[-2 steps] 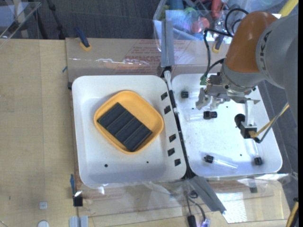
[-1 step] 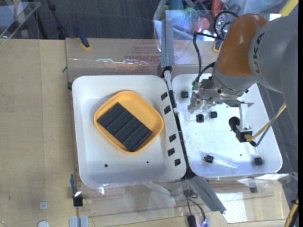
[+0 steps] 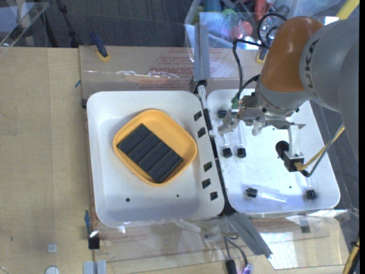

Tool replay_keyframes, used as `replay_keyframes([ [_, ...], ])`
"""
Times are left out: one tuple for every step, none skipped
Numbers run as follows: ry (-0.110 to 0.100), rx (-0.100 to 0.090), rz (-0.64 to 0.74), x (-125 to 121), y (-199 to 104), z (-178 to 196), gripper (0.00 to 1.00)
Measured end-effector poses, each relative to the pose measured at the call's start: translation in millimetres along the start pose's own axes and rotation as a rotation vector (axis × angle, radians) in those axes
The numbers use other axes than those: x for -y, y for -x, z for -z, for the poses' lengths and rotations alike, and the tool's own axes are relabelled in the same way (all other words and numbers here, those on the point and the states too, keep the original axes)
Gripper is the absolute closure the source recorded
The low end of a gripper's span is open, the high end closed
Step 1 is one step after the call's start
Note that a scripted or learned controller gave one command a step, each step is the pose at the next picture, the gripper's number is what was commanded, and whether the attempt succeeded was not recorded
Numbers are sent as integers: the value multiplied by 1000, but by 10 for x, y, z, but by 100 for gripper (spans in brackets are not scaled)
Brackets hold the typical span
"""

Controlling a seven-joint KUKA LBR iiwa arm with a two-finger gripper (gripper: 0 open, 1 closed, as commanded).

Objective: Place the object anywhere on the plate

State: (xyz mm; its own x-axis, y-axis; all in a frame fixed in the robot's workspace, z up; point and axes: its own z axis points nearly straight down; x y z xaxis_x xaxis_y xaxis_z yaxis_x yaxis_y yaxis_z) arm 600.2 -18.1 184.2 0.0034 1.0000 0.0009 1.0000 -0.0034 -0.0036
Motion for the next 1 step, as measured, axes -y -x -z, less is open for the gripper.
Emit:
replay_keyframes([
  [1, 0, -2, -6, 12, 98, 100],
])
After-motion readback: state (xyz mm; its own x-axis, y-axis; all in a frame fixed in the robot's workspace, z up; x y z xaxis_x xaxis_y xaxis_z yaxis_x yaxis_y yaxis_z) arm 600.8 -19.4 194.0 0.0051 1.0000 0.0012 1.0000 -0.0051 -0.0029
